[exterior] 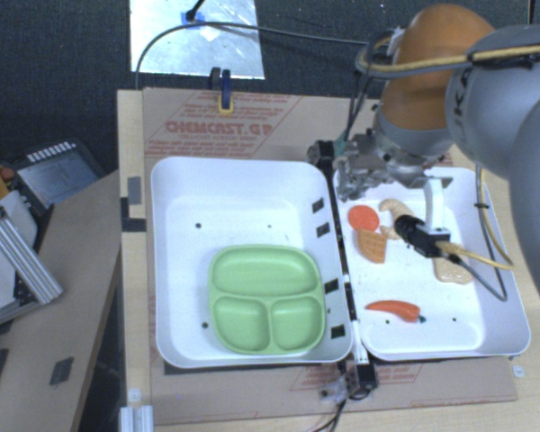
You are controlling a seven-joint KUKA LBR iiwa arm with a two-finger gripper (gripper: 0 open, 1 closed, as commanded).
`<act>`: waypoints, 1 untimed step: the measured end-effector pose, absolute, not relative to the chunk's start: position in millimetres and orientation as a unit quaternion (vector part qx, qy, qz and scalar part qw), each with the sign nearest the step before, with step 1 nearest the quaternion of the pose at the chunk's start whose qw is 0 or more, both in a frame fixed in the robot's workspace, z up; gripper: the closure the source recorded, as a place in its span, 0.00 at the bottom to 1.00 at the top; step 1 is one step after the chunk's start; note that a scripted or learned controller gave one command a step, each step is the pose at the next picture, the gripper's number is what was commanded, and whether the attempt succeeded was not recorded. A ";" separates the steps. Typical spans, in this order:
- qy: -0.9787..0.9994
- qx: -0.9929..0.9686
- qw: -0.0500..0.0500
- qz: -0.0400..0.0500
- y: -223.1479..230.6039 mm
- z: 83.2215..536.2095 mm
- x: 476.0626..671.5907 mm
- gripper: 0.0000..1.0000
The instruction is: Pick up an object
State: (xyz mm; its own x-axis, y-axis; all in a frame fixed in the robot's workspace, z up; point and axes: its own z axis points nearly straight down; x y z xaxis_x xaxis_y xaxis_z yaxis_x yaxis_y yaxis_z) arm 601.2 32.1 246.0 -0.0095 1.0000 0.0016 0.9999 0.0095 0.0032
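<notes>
The right bin (468,327) holds several small food-like pieces. A red round disc (363,217) lies near its upper left, with an orange waffle-patterned wedge (373,245) just below it. A tan curved piece (394,209) sits to the right of the disc. Further right lies a tan flat piece (454,272), partly behind a yellow cable. A red chili-shaped piece (392,309) lies toward the front. My gripper (349,185) hangs over the bin's upper left corner, just above and left of the red disc, with nothing seen in it.
The left bin (189,183) holds a green three-compartment plate (265,297) at its front right. A divider edge with black clips (335,259) runs between the bins. The grey arm and orange band (432,39) cover the right bin's back.
</notes>
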 end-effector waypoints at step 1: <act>0.710 0.704 0.000 0.002 82.7 247.3 612.4 1.00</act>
